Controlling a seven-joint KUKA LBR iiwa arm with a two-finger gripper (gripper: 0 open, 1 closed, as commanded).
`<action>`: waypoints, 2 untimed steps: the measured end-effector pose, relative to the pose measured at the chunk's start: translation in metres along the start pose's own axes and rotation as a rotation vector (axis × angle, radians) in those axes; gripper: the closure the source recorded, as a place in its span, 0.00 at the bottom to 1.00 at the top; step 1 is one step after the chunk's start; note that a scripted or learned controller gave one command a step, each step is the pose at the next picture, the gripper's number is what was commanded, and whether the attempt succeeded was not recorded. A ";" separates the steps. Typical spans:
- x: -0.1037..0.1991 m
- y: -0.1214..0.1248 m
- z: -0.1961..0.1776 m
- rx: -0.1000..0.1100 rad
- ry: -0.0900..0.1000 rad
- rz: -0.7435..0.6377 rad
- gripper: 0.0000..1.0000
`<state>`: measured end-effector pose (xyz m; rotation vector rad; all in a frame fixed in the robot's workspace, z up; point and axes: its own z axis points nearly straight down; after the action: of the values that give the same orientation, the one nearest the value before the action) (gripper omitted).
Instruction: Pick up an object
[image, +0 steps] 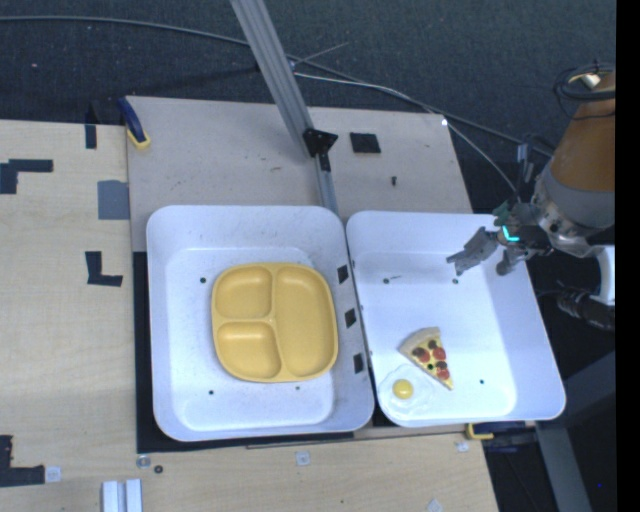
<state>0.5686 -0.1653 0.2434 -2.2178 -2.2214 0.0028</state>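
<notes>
A toy pizza slice (428, 355) lies in the right bin (400, 240), near its front. A small round yellow piece (402, 389) sits just in front-left of the slice. A yellow divided plate (275, 321) rests in the left bin (170, 300). My gripper (487, 251) hovers over the right bin's back right part, well behind the pizza slice. Its fingers are spread apart with nothing between them.
A slanted metal pole (280, 75) rises behind the bins, ending at a black clamp (319, 141). Cables run across the dark floor at the back. The arm's orange band (588, 140) is at the right edge. Wooden bench surface lies to the left.
</notes>
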 end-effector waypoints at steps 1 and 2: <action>0.000 0.000 -0.001 -0.002 0.000 0.000 0.00; -0.001 0.003 0.044 0.002 -0.001 0.000 0.00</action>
<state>0.5719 -0.1660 0.1998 -2.2177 -2.2204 0.0064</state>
